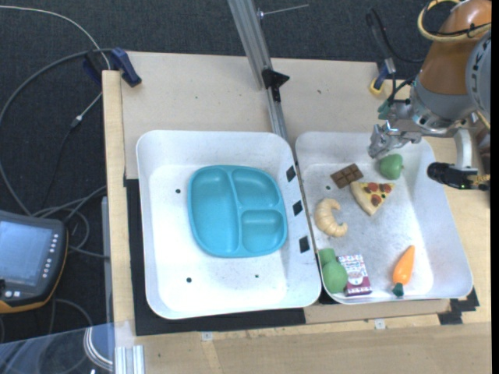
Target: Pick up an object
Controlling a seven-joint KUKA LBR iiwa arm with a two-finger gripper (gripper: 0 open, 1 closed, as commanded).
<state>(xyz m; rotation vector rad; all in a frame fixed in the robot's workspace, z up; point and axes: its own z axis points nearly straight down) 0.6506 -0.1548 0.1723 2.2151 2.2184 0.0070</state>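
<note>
In the right bin [448,232], near its far edge, a small green toy [391,164] (perhaps a pepper or apple, too small to tell) lies on the white floor. The gripper [381,144] hangs just beside it, on its upper left, low over the bin; whether the metal tips touch the toy I cannot tell, and how far the claw is open is also unclear from this angle. Nothing is visibly held between them.

Close to the green toy, toward the front, lies a pizza slice [372,195], and just left of that a brown chocolate bar [346,176]. A croissant [331,217] sits nearer the bin's left wall. Along the front edge are a green pear [333,271], touching a small pink-and-white carton [355,275], and farther right a carrot [402,268] lying at a tilt.

The arm [453,61], orange above the wrist, comes in from the upper right corner.

The left bin [156,209] holds a blue divided plate [237,210], flat, with three compartments. Both bins rest on a pale wooden bench [195,92]. A metal pole [248,22] slants up from between the bins. On the dark floor at the left are loose cables [47,61] and a handheld controller [27,259] with a screen.
</note>
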